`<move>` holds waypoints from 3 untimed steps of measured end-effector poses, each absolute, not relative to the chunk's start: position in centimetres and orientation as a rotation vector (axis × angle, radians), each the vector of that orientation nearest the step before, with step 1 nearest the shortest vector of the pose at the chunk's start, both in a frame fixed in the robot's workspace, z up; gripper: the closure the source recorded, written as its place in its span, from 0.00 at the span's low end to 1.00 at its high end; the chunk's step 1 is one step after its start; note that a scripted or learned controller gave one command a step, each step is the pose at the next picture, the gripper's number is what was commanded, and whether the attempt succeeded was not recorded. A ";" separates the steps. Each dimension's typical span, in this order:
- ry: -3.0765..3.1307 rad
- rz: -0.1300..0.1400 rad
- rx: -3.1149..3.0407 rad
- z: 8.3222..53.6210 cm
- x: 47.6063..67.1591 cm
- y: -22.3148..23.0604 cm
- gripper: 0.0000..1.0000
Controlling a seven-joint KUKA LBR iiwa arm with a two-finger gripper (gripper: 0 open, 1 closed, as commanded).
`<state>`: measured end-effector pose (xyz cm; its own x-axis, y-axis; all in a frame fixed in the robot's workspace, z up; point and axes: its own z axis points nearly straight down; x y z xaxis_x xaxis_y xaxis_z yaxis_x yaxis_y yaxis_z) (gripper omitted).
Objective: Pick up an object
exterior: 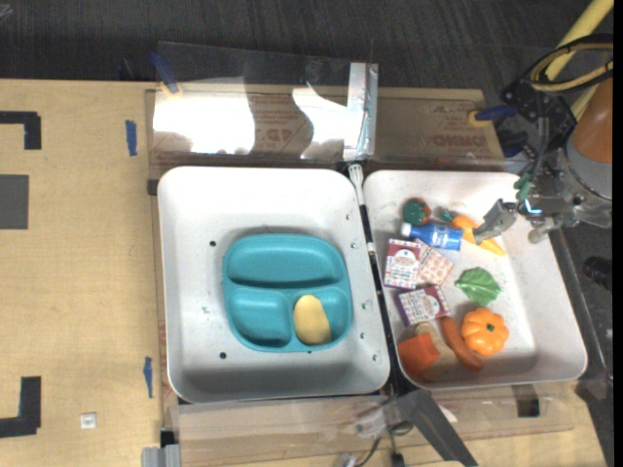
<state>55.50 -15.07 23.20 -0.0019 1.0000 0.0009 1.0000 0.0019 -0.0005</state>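
Observation:
The right bin (560,305) holds several small toys. Among them are an orange pumpkin (484,331), a green leaf (478,284), a blue bottle (434,235), patterned cards (406,265) and an orange cup (420,351). A yellow-orange piece (490,242) lies by the bottle's right end. My gripper (518,227) hangs over the bin's upper right part, just right of that piece. Its fingers stand open with nothing between them.
The left bin (185,261) carries a teal divided plate (282,261) with a yellow potato-like toy (311,319) in its lower right section. A clear plastic sheet (263,115) stands behind the bins. Cables hang at the top right.

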 end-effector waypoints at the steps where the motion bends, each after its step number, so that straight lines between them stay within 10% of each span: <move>1: -2.218 0.000 -2.226 10.8 63.7 -15.7 0.00; 3: -2.244 -0.002 -2.201 8.6 63.1 -17.4 0.00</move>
<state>63.14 -17.40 8.61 -0.0194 0.9998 0.0003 0.9998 0.0194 0.0019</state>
